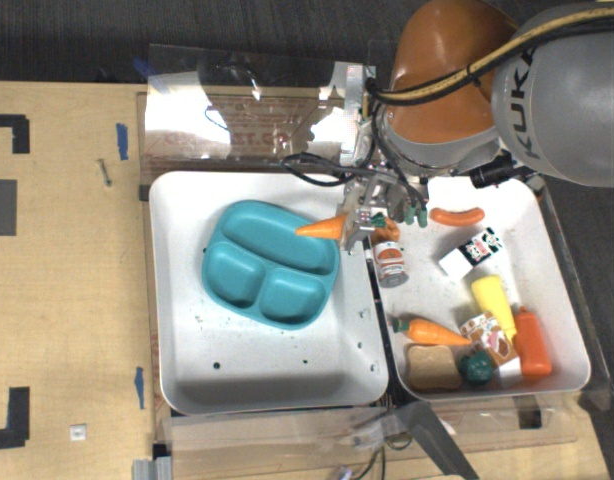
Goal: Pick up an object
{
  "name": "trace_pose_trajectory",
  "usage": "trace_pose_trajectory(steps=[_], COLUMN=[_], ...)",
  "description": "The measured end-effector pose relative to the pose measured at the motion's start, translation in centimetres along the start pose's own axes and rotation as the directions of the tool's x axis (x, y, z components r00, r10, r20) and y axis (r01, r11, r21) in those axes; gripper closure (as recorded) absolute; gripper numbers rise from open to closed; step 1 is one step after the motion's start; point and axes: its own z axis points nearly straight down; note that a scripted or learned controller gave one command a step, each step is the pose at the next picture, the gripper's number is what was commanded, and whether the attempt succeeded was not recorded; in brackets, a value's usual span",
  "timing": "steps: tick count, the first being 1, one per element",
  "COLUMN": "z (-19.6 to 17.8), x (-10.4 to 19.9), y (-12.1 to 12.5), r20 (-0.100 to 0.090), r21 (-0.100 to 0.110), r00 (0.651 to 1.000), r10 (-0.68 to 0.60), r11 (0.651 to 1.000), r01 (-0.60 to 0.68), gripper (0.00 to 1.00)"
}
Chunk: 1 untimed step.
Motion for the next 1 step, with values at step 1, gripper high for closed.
trace_pose_trajectory(steps=[1], z=[6.90], x=[8.29], y=[7.47], r20=[-0.004], r21=[0.002], r00=[0.964], r10=[0.266], r11=[0.964], r01=[-0.266], gripper=[1.00])
